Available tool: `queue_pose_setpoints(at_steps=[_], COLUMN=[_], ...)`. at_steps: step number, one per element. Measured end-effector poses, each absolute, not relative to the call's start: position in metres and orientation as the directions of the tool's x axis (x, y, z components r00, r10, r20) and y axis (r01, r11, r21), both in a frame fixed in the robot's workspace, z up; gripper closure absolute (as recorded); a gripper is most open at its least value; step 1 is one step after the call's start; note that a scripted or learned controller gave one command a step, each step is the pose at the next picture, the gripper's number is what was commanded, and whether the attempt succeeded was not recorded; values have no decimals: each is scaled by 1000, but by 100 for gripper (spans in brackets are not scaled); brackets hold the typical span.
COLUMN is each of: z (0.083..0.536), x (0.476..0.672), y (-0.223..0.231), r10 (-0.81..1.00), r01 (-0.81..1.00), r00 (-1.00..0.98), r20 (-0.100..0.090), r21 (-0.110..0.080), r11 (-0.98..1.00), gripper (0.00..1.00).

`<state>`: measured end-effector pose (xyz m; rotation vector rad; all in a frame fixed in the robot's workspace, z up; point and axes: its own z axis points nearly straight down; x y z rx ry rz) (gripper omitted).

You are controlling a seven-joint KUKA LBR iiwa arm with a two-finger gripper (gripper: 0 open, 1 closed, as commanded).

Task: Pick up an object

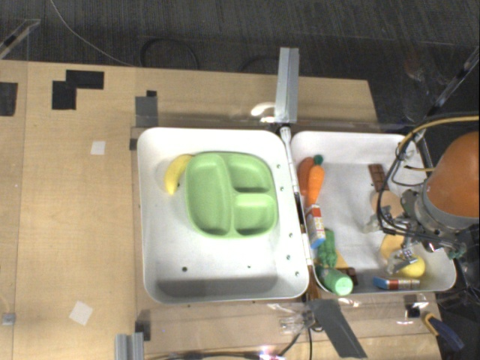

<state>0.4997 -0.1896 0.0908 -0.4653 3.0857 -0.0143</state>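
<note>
The gripper (406, 258) is low in the right bin (352, 193), above a yellow object (411, 267) at the near right corner; its state cannot be told. A carrot (313, 182) lies along the bin's left wall. A green tray (229, 193) and banana (175, 172) rest in the left bin (161, 223).

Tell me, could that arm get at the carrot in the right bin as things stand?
Probably yes. The carrot lies uncovered along the right bin's left wall, nothing on top. The gripper hangs at the far side; the wall beside it may hamper a grasp.
</note>
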Motion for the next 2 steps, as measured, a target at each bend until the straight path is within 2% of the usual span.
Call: queue_pose_setpoints(at_steps=[1, 2], z=[91, 91], x=[503, 504], y=[-189, -194], r10=[-321, -397], r01=[-321, -396], r00=[-947, -918], r20=[-15, -18], r21=[-13, -12], r11=[947, 918], gripper=[0, 0])
